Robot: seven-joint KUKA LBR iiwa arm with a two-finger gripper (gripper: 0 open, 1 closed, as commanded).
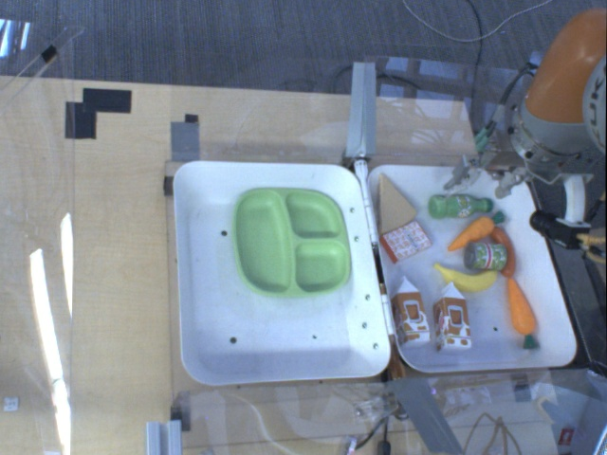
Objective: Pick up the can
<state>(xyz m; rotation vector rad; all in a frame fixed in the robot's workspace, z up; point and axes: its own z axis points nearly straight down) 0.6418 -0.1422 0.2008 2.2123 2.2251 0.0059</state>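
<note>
- The pale wooden bench (114,282) carries two shallow white bins side by side; the left white bin (204,349) holds a light green plastic tray with three compartments (289,240), well apart from the task's thing, so it poses no hazard.
- In the right white bin (555,344), nearest the divider, lie a tan wedge-shaped block (394,207) and a small red-and-white printed card (406,242), and toward the front edge stand two small brown-and-white cartons (432,318); a sweep coming in low from the left could knock the cartons over.
- The small green-labelled can with a metal end (487,255) lies on its side near the middle of the right bin. It is crowded: a yellow toy banana (467,278) lies just below it, an orange toy carrot (471,232) just above, and a second orange carrot (519,306) runs down from its right side.
- Lying sideways, the can would probably roll or squirt out if pinched across its curved wall off-centre, and I judge the closing fingers could catch a carrot or the banana instead.
- A green plastic bottle lying on its side (458,205) rests between the can and the tool (490,172), which hovers over the bin's back edge with its fingers spread and nothing between them; a straight descent from here would land on the bottle, not the can.
</note>
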